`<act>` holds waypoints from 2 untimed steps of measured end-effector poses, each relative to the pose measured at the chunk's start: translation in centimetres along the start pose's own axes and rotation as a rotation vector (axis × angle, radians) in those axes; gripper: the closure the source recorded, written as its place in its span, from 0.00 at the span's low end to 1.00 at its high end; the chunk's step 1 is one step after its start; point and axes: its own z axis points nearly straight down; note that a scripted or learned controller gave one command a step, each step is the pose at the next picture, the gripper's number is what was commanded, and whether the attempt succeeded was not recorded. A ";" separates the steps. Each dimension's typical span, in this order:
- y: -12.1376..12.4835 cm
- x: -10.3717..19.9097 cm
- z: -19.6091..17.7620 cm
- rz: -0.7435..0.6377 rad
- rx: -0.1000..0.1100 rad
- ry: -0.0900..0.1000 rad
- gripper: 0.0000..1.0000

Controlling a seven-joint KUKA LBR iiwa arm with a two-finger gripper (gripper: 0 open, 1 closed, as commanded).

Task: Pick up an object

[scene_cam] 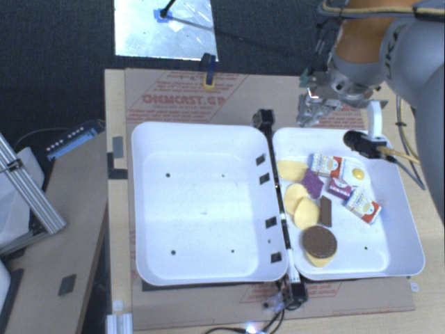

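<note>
Camera view, claw (311, 114) above right bin's (403, 218) far rim, finger state unclear, snack packets (327, 165) nearer, below it

1. A single fixed camera looks down on the worktop (174, 92) from above, at a slant.
2. It stands far enough back to take in both white bins whole: the left bin (149, 141) sits near the middle of the frame, and the right bin (403, 245) just beside it reaches close to the frame's right edge.
3. Beyond the left bin, dark floor fills the top of the frame.
4. The arm (389, 19) enters at upper right, beyond the right bin; its upper part is cut off, so its reach is hard to judge.
</note>
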 end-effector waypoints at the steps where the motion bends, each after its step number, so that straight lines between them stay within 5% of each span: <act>1: 0.0 7.0 -15.1 0.000 -0.020 0.000 1.00; 2: -1.1 12.8 -20.7 0.003 -0.008 0.000 1.00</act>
